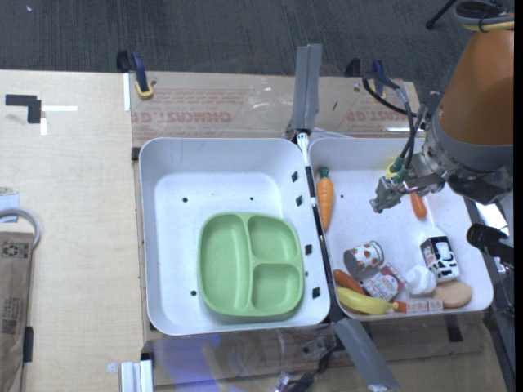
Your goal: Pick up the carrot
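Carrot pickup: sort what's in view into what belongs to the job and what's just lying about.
Belongs to the job:
- carrot, by the right bin's left wall
- gripper, over the right bin, apart from the carrot

Just lying about:
- green divided plate in the left bin
- banana
- small can
- black-and-white carton

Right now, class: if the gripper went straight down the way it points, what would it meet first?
Probably bare floor of the right bin beneath the gripper; the carrot lies further left against the divider. Depth is uncertain.

Smooth matt green plastic plate (249, 264)
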